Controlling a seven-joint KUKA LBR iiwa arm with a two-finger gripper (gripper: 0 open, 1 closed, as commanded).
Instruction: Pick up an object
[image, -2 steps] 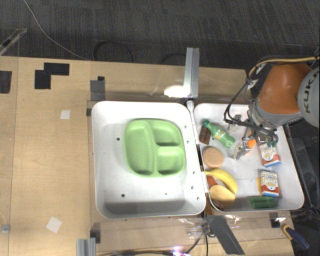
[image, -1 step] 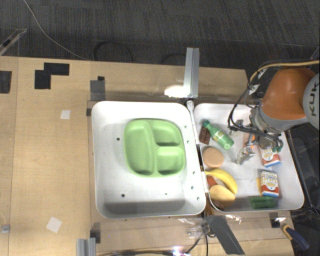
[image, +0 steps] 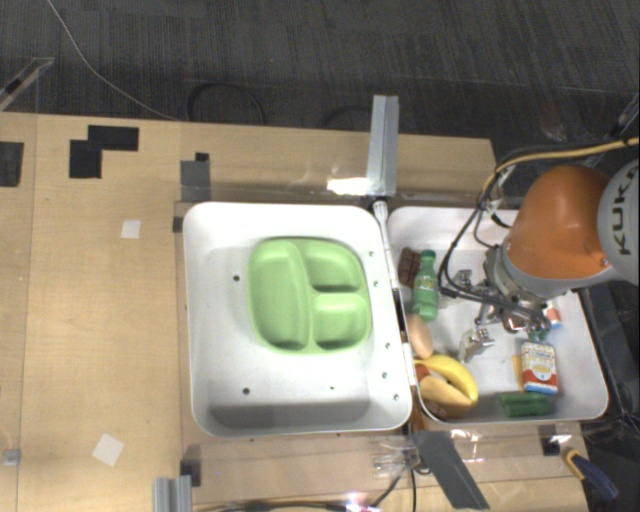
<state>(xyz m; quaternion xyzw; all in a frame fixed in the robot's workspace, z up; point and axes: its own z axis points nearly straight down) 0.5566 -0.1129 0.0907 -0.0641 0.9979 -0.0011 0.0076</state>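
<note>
Gripper (image: 478, 343) hangs low in right bin (image: 596, 385), over bare floor btwn banana (image: 450, 380) and carton (image: 538, 366); nothing held. Finger state: cannot tell. Left bin (image: 215, 300) carries green tray (image: 305, 294).

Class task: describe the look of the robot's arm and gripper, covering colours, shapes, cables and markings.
The arm is grey with a rounded orange band above the wrist and black lettering on its grey shell. Black and yellow cables loop around it. The gripper is small, metallic and silver.

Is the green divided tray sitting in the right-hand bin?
No, the green divided tray lies in the left bin, apart from the banana in the right bin.
</note>
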